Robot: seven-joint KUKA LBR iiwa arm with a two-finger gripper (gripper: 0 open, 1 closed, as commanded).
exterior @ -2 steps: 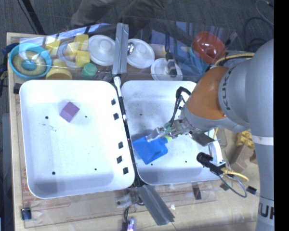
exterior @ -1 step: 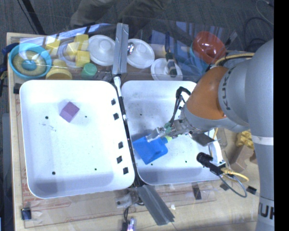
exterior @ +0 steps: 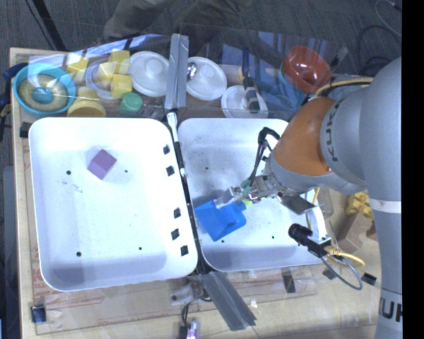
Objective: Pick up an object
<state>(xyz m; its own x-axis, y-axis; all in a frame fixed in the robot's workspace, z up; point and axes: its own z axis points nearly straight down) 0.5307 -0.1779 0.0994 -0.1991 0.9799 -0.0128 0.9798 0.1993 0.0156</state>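
A blue block (exterior: 220,221) lies in the right bin (exterior: 219,143), near its front left. My gripper (exterior: 239,195) reaches in from the right and hangs low just above and to the right of the block's upper edge, very close to it or touching it. In the left bin (exterior: 56,239) a small purple cube (exterior: 102,163) sits alone, left of centre towards the back. The grey arm with its orange band (exterior: 304,147) covers the right side of the right bin.
Behind the bins stand a blue bowl (exterior: 42,90), yellow cups (exterior: 113,73), white lids (exterior: 150,73) and a red bowl (exterior: 305,67). A ridge with black clips (exterior: 178,210) separates the two bins.
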